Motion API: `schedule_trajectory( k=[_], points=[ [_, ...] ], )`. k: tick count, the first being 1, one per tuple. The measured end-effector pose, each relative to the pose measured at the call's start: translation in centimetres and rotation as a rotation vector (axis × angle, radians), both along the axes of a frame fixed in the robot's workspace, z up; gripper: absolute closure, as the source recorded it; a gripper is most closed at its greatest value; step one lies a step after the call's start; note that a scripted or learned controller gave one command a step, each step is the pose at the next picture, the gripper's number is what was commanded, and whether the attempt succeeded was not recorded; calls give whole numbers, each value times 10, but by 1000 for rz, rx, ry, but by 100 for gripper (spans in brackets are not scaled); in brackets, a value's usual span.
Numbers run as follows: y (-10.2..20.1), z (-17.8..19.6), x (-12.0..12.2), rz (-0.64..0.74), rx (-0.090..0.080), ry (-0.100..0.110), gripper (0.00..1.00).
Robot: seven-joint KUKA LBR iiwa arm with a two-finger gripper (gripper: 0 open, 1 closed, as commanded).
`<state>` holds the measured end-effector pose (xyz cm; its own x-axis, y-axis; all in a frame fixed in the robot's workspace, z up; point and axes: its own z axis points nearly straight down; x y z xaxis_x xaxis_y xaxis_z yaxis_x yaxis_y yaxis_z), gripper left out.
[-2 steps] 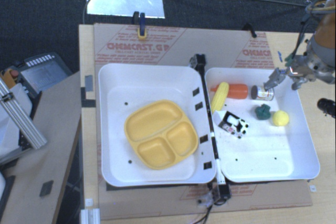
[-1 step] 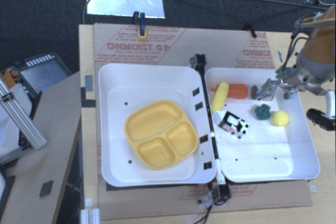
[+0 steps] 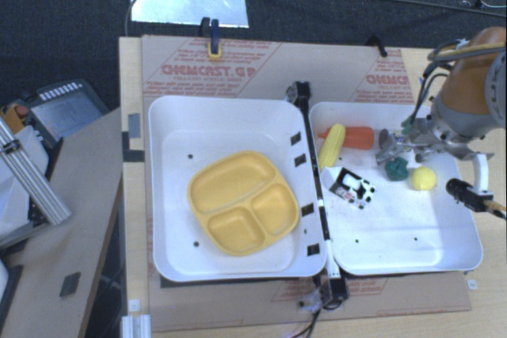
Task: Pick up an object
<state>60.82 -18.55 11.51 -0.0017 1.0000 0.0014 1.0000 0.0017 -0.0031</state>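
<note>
- Two shallow white plastic bins sit side by side on the table (image 3: 133, 170), over a sheet of printed brown cardboard (image 3: 238, 67).
- The left bin (image 3: 170, 194) carries one yellow plastic plate with three compartments (image 3: 242, 202), smooth and rounded at its corners.
- The right bin (image 3: 396, 249) holds five loose things, grouped near its far edge: a bumpy yellow corn cob (image 3: 332, 145), an orange carrot-shaped piece (image 3: 358, 138) just beside the cob, a small teal lump (image 3: 395, 168), a round yellow ball (image 3: 423, 179), and a black-and-white patterned toy (image 3: 352, 188) nearer the middle.
- The grey metal claw (image 3: 390, 148) reaches in from the right under the orange-banded arm (image 3: 472, 83); its tips hang just above the teal lump, close to the carrot piece. I cannot tell whether the claw is spread or pressed together, or whether it pinches anything.
- The ball lies just beside the lump, apart from the cob.
</note>
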Motion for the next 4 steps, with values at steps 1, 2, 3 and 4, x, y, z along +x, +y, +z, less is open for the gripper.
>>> schedule_trajectory(
  k=[1,2,3,4],
  points=[
    [-1,14,2,0,-3,-7,100],
    [-1,75,-5,-1,-3,-10,100],
    [-8,137,-8,-1,-4,-11,100],
    [-9,179,-7,2,-4,-10,100]
  ],
)
